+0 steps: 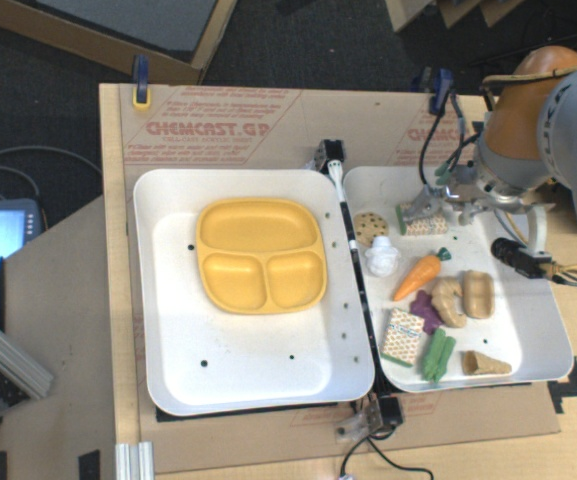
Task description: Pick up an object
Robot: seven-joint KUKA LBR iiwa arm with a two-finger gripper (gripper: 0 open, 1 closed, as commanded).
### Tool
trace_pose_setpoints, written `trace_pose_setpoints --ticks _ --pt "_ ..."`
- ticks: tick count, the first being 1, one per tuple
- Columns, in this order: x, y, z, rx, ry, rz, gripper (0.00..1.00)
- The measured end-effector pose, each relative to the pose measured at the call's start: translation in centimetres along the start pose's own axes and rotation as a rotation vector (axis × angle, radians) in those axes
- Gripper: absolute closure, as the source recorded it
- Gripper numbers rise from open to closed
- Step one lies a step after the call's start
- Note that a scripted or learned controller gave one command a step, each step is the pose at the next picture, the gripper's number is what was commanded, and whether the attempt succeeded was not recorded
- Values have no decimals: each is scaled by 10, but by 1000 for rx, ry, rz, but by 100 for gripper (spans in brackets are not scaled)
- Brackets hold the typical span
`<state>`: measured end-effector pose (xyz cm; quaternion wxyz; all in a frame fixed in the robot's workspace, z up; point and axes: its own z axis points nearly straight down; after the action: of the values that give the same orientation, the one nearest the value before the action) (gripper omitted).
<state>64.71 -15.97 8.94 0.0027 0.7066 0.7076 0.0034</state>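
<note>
Hovering at the right bin's (558, 353) far edge, the gripper (424, 211) should settle squarely over the patterned cracker (426, 226); its claw state I cannot tell.

I can read red letters "CHEMCAST G.P" on the brown protective paper of the bench board (208, 118); smaller lines stay unreadable.

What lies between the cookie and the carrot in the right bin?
In the camera view, a small white object sits between the cookie and the carrot, near the right bin's left edge.
</note>
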Motion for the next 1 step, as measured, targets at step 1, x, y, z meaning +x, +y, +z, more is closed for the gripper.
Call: trace_pose_setpoints --ticks 1 --pt "12 -44 0 3 -2 3 0"
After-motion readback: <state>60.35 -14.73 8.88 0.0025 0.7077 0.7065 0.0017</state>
